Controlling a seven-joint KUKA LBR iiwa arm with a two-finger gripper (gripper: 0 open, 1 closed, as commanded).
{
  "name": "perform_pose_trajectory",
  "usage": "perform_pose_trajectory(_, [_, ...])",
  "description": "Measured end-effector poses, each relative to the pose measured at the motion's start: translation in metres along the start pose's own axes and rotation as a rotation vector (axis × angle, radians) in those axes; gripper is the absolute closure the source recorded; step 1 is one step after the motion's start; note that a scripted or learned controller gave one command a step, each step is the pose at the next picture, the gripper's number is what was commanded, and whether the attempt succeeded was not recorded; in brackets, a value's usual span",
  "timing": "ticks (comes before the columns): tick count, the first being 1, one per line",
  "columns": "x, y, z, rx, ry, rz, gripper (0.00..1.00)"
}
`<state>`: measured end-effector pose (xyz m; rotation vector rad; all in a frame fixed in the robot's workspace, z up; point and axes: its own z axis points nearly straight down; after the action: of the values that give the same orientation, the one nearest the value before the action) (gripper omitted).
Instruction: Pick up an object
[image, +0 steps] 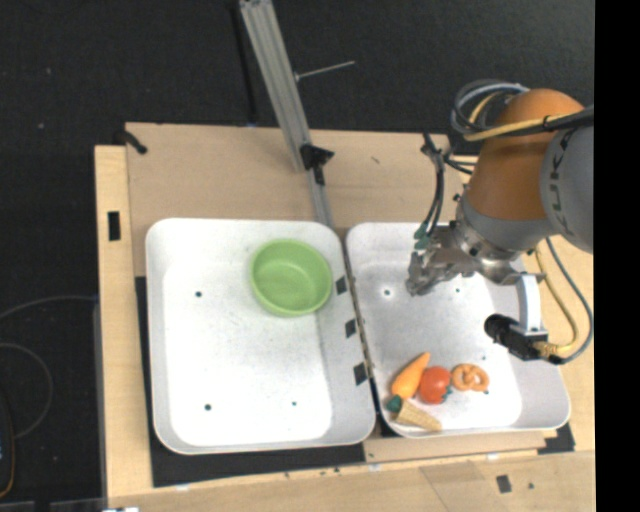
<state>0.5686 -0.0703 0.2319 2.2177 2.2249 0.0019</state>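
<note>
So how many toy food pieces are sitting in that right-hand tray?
4, clustered at the near edge of the right bin: a carrot, a tomato touching it, a pretzel just to the right, and an ice cream cone in front. The arm could hide more.

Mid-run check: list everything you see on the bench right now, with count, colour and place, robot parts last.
bins: 2, white, side by side on the bench
bowl: 1, green, upper part of the left bin
carrot: 1, orange, right bin's near-left corner
tomato: 1, red, beside the carrot
pretzel: 1, orange-brown, right of the tomato
cone: 1, tan, below the carrot at the bin's edge
arm: 1, grey with orange band, over the right bin
gripper: 1, dark, above bare bin floor
</note>
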Motion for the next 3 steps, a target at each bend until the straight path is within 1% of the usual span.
perform_pose_trajectory(1, [0.047,-0.016,0.007,0.0,0.0,0.001,1.0])
perform_pose_trajectory(2, [0.108,-0.028,0.006,0.001,0.002,-0.006,1.0])
perform_pose_trajectory(3, [0.157,-0.041,-0.011,-0.002,0.002,-0.006,1.0])
